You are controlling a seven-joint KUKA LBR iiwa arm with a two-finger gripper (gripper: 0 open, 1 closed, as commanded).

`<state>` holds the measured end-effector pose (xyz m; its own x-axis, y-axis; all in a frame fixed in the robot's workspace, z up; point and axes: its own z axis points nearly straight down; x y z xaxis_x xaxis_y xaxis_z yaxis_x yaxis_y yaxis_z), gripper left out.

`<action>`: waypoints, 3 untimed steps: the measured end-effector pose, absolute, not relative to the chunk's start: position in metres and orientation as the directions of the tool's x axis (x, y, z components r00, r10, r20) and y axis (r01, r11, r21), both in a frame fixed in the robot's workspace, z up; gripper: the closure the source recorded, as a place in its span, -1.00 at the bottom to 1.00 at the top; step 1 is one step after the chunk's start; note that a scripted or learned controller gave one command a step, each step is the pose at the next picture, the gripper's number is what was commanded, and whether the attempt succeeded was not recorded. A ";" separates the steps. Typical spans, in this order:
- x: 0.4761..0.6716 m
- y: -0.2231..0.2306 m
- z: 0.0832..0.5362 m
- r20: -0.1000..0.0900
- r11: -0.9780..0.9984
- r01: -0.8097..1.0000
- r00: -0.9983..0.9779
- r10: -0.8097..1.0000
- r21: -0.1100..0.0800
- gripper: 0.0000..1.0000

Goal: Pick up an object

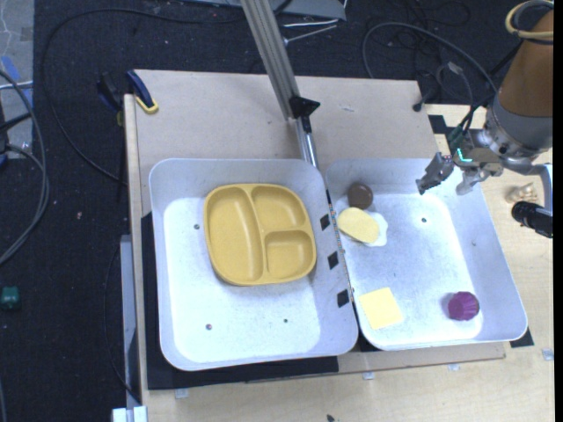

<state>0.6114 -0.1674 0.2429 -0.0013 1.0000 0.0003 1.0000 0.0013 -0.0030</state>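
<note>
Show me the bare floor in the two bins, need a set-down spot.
Right bin: open middle, bordered by yellow square, purple piece and the end effector over its top edge. Its upper-left corner is crowded: brown piece against pale yellow piece. Left bin: bare strips left of and below the divided tray.

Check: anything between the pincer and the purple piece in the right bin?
Nothing visible. The pincer sits at the right bin's far right corner; the purple piece lies near the front right, bare floor between. The other items lie off to the left.
</note>
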 end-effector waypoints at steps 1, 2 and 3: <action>0.612 -0.167 0.245 0.000 0.002 1.000 -0.002 1.000 0.001 -1.00; 0.606 -0.166 0.200 0.000 0.000 1.000 0.000 1.000 -0.004 -1.00; 0.603 -0.166 0.136 0.000 0.000 1.000 0.000 1.000 -0.004 -1.00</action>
